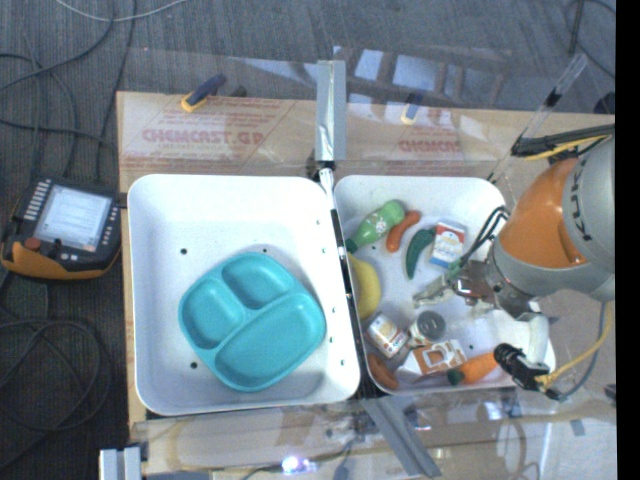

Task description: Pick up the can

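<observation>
in the right white bin (pixel 352 230), the small grey-topped metal can (pixel 431 323) stands near the front — beside a labelled jar (pixel 387 336). just behind, the grey two-finger gripper (pixel 447 285) hovers; i cannot tell its spread. farther back lies a green bottle (pixel 377 224).

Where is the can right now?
The can stands in the right bin, near its front, between the yellow lemon and the gripper, just behind the carrot.

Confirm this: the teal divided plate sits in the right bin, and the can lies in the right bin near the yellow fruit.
Wrong on the plate. The camera view shows the plate in the left bin. The can does lie in the right bin, near the yellow fruit.
</observation>
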